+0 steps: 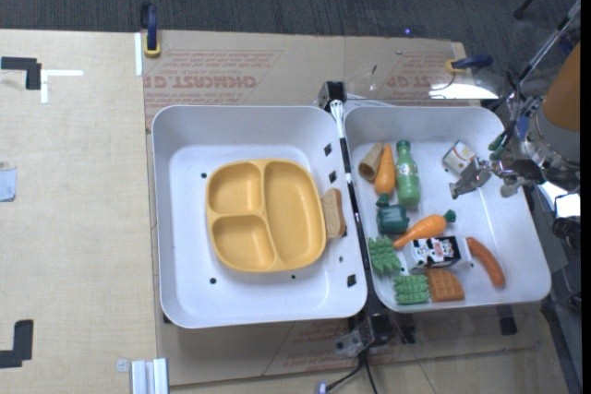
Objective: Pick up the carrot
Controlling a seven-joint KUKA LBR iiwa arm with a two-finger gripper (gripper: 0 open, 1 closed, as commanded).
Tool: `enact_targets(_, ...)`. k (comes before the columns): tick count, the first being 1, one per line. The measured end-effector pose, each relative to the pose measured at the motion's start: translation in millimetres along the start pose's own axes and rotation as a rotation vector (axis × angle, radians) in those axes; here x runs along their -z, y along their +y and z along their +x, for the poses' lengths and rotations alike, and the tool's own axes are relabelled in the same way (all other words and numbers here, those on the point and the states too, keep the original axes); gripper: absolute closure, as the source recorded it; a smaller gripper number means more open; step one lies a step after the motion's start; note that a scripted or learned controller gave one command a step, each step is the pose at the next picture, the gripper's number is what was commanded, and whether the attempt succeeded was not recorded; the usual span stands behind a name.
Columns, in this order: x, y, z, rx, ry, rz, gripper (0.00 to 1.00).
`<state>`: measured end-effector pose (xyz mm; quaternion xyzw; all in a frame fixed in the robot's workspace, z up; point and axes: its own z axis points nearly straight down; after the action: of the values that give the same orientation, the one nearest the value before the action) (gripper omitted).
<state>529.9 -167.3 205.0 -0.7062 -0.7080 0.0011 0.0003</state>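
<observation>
Bright, even overhead light; soft shadows, slight blur.

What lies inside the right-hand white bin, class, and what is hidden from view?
The carrot, a green bottle, a sausage, a milk carton and other toy foods. Whatever lies beneath them is covered.

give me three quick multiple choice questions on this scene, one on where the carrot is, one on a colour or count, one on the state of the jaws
1. Where does the carrot lie?
A. in the right bin
B. on the yellow plate
C. on the bench outside both bins

2. How many compartments does the yellow plate have?
A. two
B. three
C. five

3. What are the jaws of the gripper doing?
A. clamped on the carrot
B. clamped on the green bottle
C. open, holding nothing

Answers:
1. A, the carrot rests among the toys in the right bin.
2. B, two ridges split the plate into three.
3. C, the jaws stand apart above the bin's right side, away from the carrot.
</observation>
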Motion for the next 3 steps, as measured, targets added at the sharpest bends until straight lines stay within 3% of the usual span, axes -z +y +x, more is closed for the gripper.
enact_targets(1, -113, 16, 18, 0.069, 0.000, -0.002, 0.00)
enact_targets(2, -113, -32, 62, 0.024, 0.002, 0.000, 0.00)
enact_targets(3, -104, -28, 61, 0.017, 0.000, -0.010, 1.00)
